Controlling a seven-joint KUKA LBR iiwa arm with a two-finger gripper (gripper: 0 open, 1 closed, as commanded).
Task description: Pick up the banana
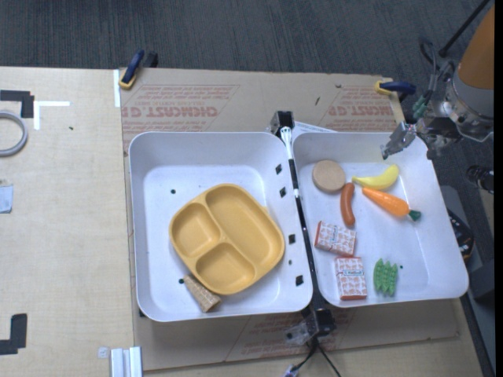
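Observation:
The yellow banana (377, 179) lies in the upper part of the right bin (440, 210), curved, with its right end touching the orange carrot (389, 202). My gripper (399, 141) hangs over the bin's far right corner, just above and to the right of the banana and apart from it. It looks open, with nothing between its fingers.
The right bin also holds a round tan cookie (328, 175), a red sausage (347, 204), two small cartons (335, 238) (350, 278) and a green pea pod (384, 277). The left bin (149, 210) holds a yellow divided plate (226, 238) and a brown cracker (202, 294).

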